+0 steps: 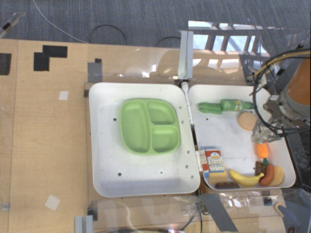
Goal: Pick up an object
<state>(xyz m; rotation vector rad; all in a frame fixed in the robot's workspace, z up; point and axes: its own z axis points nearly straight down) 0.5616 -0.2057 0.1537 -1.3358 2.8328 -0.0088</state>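
My gripper [263,136] hangs over the right side of the right bin [228,130], reaching in from the right. Directly below it in the view lies a small orange object [262,151], touching or just under the fingertips; I cannot tell whether it is gripped. A tan round piece [246,121] sits just left of the gripper. A green bottle [224,106] lies on its side at the back of the bin. Along the front edge lie a yellow banana [245,178], a small printed carton [214,160], a brown bar [226,184] and a reddish sausage [268,174].
The left bin [104,174] holds a green divided plate [149,126]. A metal divider [191,130] separates the two bins. Black cables [272,67] loop above the arm at the right. Bare white floor shows in the middle of the right bin.
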